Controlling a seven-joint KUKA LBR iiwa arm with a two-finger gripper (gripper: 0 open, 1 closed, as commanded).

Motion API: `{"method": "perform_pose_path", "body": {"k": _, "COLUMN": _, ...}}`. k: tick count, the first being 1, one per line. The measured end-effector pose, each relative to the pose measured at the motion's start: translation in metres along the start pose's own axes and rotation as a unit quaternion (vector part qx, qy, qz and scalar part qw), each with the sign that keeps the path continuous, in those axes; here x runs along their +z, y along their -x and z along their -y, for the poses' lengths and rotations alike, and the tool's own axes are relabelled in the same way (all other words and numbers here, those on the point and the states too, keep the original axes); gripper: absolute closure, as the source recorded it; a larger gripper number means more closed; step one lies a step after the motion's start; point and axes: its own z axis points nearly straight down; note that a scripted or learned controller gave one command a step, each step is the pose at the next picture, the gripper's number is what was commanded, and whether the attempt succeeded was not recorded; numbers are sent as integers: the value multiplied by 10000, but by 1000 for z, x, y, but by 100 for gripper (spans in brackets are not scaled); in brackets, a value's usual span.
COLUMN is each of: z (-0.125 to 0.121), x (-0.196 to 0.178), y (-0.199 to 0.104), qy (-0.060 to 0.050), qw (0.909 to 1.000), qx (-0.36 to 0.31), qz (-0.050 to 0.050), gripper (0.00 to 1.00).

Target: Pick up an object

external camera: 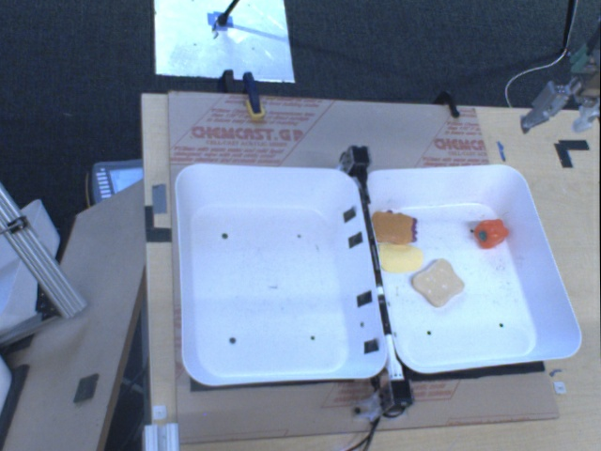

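The fixed overhead camera looks down at a slant on two shallow white plastic bins set side by side on a pale bench; the left bin [216,346] fills the middle of the frame and the right bin [540,318] lies toward the right, the two touching along a shared seam held by small black clips, probably so they cannot drift apart under the arm's pushes.

All the candidate objects lie in the right bin, clustered in its upper left part near the seam; a brown, toast-like flat piece with a purple edge [394,226] sits highest, a flat yellow oval piece [402,258] lies just below it and touches or nearly touches it, and a tan, rounded bread-shaped piece [438,283] rests just below and to the right of the yellow one; a small orange-red object with a dark stem end [488,233] sits apart toward the bin's upper right, which would make it the easiest to approach without disturbing neighbours.

At the upper right edge of the frame hangs the grey two-finger gripper [563,97], well clear of the bins and above the bench; whether its jaws are apart or together cannot be told, and nothing is seen between them, so the pick has not begun.
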Motion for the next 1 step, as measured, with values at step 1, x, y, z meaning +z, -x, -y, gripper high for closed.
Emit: {"method": "perform_pose_path", "body": {"k": 1, "z": 21, "x": -161, "y": 1, "qy": 9, "qw": 10000, "qx": 10, "qz": 3, "gripper": 0}}
